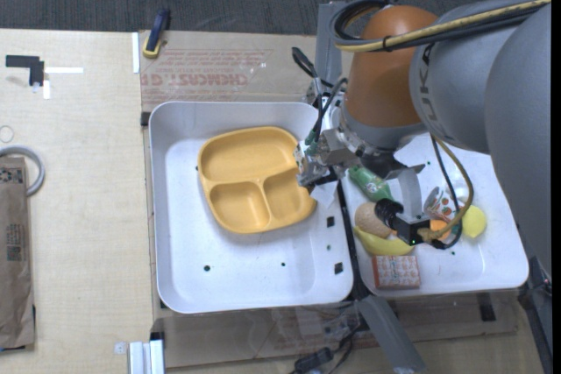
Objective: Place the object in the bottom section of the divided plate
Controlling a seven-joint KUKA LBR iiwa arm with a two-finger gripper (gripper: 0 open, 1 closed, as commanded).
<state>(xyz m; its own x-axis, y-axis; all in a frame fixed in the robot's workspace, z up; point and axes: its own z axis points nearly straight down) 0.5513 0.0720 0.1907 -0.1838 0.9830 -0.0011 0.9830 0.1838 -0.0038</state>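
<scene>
Three sections of the yellow divided plate (254,178) lie bare, so nothing has been placed yet. Just beside its right rim hangs the hand (308,164); whether it carries any object I cannot tell. Other items wait in the right bin (500,271).

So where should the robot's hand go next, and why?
Probably a little leftward and toward the camera, over the yellow divided plate's lower sections. The gripper sits at the plate's right rim, not yet over them. Whether it holds anything is too hidden to tell.
</scene>
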